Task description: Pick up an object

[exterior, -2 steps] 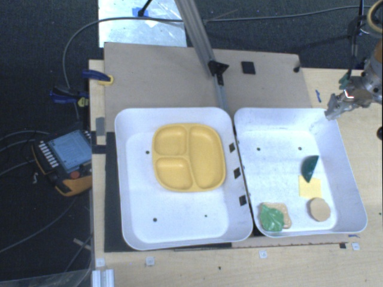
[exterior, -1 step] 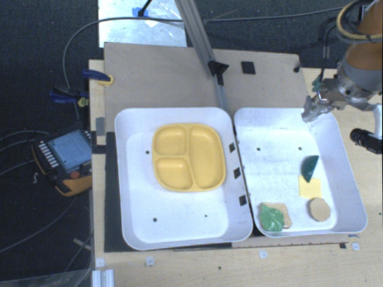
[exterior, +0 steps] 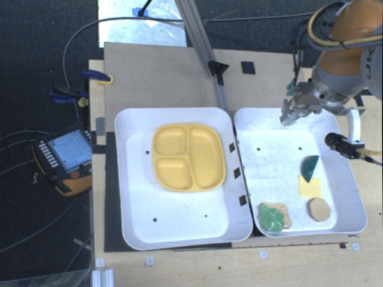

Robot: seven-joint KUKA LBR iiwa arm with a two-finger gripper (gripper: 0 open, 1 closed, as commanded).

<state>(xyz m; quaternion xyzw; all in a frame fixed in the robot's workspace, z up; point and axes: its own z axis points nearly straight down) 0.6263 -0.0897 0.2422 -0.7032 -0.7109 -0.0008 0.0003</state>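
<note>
The gripper [exterior: 291, 113] hangs over the far edge of the right bin [exterior: 281, 178], close to that bin's back rim; whether its jaws are spread or pressed together cannot be told from this slant. Nothing shows between them.

Below it the right bin's white floor lies bare across the far and middle parts — open room on the left side down to the near corner. The loose things crowd the near right: a dark teal wedge [exterior: 309, 168] stands against the right wall, touching the flat pale-yellow square [exterior: 310, 187] just in front of it. Nearer still sits a round tan disc [exterior: 319, 209], matte like a biscuit, close to the near rim. Left of it, by the near rim, a green leafy piece lies on a tan slab [exterior: 274, 216].

The left bin [exterior: 179, 220] holds a glossy yellow divided plate [exterior: 188, 157] with three compartments and rounded corners, set toward the bin's far half, clear of all walls.
</note>
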